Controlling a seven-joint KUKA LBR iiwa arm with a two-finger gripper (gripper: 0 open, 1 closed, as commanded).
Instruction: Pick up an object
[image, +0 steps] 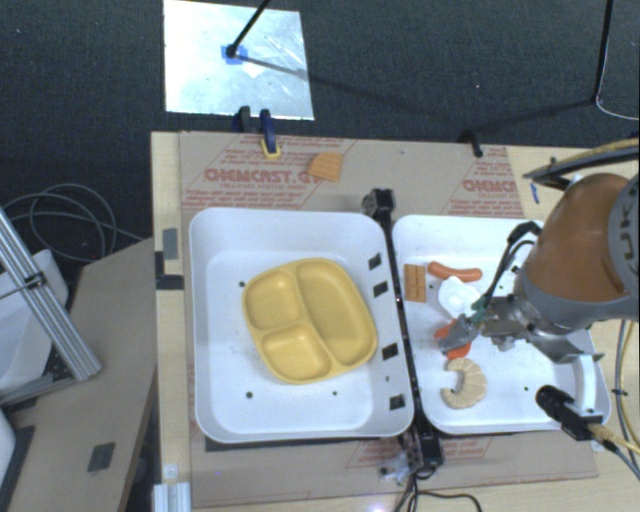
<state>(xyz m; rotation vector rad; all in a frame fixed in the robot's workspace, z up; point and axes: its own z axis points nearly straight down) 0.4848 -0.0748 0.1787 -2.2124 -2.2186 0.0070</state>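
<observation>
pincer (458, 335) is down in the right bin (500, 235) over a small red-orange piece (455, 349), can't tell if it's actually gripping, croissant (464, 384) just below

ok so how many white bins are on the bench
2. The left bin holds a yellow divided plate; the right bin, beside it, holds food items under the gripper.
</observation>
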